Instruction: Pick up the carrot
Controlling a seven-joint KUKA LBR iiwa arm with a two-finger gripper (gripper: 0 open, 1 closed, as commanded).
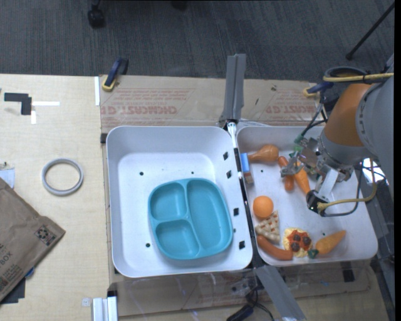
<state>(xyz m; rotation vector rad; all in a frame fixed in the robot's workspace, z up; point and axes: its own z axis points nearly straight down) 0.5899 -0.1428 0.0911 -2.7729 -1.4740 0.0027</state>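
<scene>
Camera view: hand [301,170] low in the right bin [360,241], fingers closed on a carrot [302,180], beside the pear [265,153].

— What do we have around the bench?

— Dark grey carpet [188,31] runs along the top, and we can make out a chair caster [96,17] on it near the upper left.

— And the bench itself?

— We see a pale wooden top [50,125], with a sheet of printed cardboard [169,100] laid across its far side. A roll of tape [62,176] lies on the wood at the left, and a brown cardboard box [22,238] sits at the lower left corner. The light looks even to us.
</scene>
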